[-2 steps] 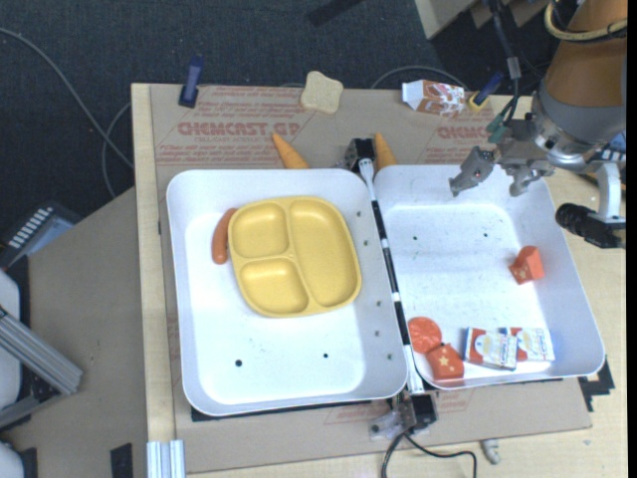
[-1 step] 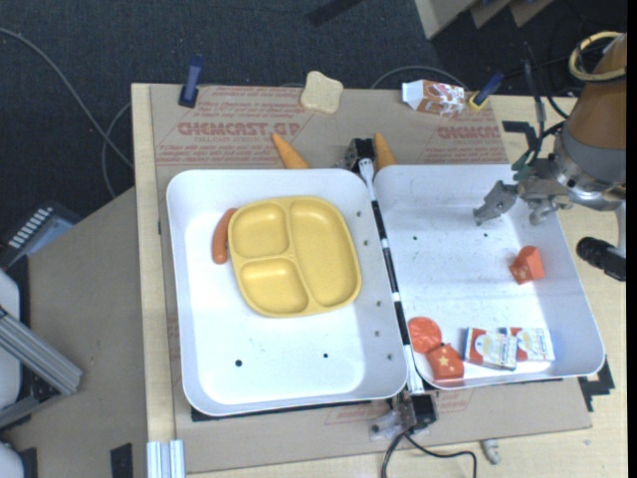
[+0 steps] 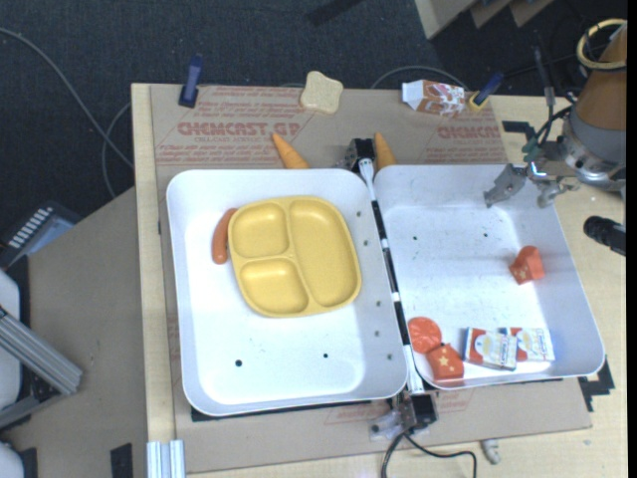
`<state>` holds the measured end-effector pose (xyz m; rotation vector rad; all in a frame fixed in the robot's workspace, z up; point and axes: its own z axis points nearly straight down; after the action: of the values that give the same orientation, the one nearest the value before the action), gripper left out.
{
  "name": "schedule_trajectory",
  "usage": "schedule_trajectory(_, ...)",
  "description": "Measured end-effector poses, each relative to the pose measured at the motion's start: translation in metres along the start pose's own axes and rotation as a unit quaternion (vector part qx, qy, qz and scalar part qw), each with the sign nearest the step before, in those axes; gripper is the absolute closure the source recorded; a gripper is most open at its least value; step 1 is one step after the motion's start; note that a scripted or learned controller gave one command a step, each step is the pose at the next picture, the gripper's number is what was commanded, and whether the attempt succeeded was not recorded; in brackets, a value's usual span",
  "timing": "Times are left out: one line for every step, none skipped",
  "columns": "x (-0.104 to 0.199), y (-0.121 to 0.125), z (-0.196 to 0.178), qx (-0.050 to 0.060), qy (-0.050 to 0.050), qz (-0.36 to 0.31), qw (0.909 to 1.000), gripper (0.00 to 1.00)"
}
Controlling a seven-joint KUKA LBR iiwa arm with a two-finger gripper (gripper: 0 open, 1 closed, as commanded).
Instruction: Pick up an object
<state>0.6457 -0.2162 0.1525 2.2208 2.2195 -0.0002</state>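
One gripper: your gripper (image 3: 523,185) hangs over the far right corner of the right bin (image 3: 448,207), two grey fingers spread apart with nothing between them.
Arm: the arm (image 3: 597,118) comes in over that bin's right rim, orange band above the wrist.
Nearest thing: an orange block (image 3: 527,265) lies alone near the right rim, just nearward of the gripper and apart from everything else.
Key relation: from the fingers the block sits toward the near edge, almost straight along the right rim; it looks squat, with no clear long axis, so I judge any finger heading would serve.
Further things: a red round piece (image 3: 424,333), a red strawberry-like piece (image 3: 446,363) and a flat carton (image 3: 509,348) cluster along the near edge; the carton runs lengthwise along that edge.
Left bin: the left bin (image 3: 199,347) carries a yellow divided plate (image 3: 294,255) with a sausage (image 3: 221,237) beside its left side, well apart from you.
Judgement: nothing is held yet; the block looks the shortest reach.
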Motion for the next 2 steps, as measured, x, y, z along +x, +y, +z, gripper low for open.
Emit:
schedule_trajectory(-0.005, -0.047, 0.051, 0.002, 0.003, -0.001, 1.0, 0.0)
schedule_trajectory(-0.003, -0.086, 0.067, -0.001, 0.004, -0.002, 1.0, 0.0)
